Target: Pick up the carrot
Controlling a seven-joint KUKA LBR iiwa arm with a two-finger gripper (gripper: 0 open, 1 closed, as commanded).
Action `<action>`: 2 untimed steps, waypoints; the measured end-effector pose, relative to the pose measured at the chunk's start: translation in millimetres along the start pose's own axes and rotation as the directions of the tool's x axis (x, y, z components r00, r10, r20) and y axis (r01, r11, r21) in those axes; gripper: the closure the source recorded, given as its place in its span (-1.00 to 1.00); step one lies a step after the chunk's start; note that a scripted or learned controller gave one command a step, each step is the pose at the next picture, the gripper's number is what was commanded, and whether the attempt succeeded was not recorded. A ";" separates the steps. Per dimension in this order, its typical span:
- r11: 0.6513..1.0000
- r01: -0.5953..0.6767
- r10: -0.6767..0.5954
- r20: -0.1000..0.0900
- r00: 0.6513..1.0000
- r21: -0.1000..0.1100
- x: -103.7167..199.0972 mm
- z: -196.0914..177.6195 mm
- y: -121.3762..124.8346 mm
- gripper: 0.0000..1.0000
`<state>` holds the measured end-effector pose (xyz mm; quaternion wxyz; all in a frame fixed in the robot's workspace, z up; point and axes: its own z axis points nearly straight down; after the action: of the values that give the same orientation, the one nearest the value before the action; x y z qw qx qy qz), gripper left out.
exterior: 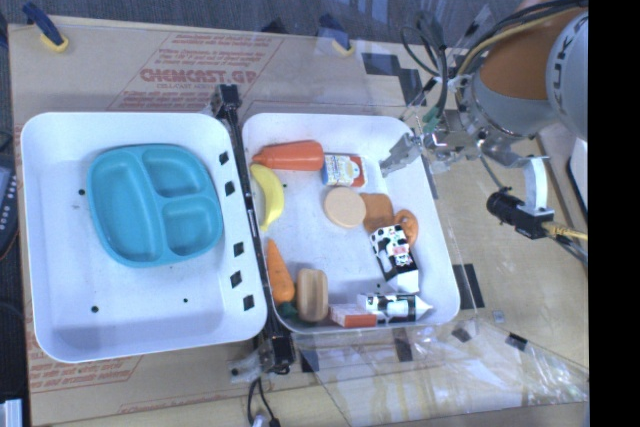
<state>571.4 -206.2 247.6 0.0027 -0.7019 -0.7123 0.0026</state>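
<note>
The carrot [280,273] lies in the right bin [440,260], by the left wall, between a banana [266,195] and a bread piece [312,295]. It looks like a light, hard, smooth toy that could slip. It is best gripped across its thick middle. The gripper [398,155] is over the bin's far right corner, well apart from it. Whether it is open cannot be told.
</note>
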 end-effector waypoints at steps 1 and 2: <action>0.995 0.098 -0.098 -0.003 0.995 -0.001 68.1 -11.9 -10.8 -1.00; 0.999 -0.041 0.041 -0.002 0.999 0.002 132.6 2.3 -79.4 -1.00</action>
<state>490.1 -74.8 245.9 0.0039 -0.7164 -0.6977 0.0028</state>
